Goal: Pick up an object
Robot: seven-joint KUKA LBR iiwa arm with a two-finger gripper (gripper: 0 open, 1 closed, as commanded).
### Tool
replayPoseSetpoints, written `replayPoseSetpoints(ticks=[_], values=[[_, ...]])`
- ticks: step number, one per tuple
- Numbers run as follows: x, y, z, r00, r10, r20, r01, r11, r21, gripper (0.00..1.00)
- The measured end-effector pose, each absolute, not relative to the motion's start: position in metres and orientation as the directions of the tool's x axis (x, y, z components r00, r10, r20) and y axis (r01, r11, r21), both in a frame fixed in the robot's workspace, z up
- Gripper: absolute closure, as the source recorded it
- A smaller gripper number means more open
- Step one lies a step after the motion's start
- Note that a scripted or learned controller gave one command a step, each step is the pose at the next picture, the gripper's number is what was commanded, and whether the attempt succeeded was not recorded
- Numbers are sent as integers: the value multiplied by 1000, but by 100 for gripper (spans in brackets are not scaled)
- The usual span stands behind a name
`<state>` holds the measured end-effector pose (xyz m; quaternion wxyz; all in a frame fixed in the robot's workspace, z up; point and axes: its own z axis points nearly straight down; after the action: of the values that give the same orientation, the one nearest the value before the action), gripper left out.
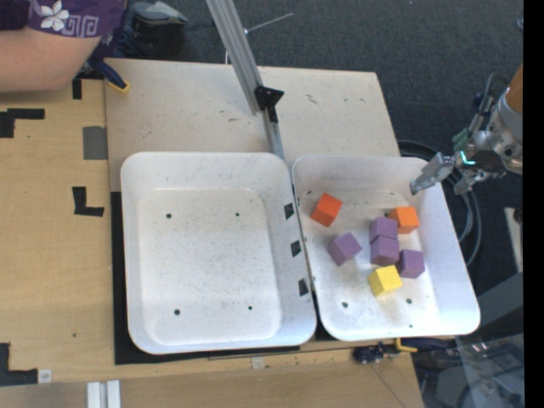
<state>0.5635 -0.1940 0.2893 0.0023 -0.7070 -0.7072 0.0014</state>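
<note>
Bench point(212, 100) carries two bins; hand point(427, 177) over right bin's point(450, 313) far right rim, finger state unclear; blocks point(384, 249) inside.

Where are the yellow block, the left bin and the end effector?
yellow block point(385, 280), camera view, top face.
left bin point(204, 161), camera view, far rim.
end effector point(427, 178), camera view, tip over right bin's far edge.

I saw seven small cubes, foam by the look of them, lying in the right white bin point(442, 304). An orange cube point(325, 209) sat alone toward the bin's left. A second orange cube point(406, 218) touched a cluster of purple cubes point(384, 238); another purple cube point(345, 247) lay apart, one more purple cube point(411, 263) sat just beside a tilted yellow cube point(384, 280).
</note>
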Motion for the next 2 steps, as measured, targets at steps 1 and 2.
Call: replayPoseSetpoints(ticks=[1, 2], values=[[564, -194, 292, -2, 1000, 0, 1000, 2, -1, 0], [564, -200, 246, 0, 1000, 0, 1000, 0, -5, 0]])
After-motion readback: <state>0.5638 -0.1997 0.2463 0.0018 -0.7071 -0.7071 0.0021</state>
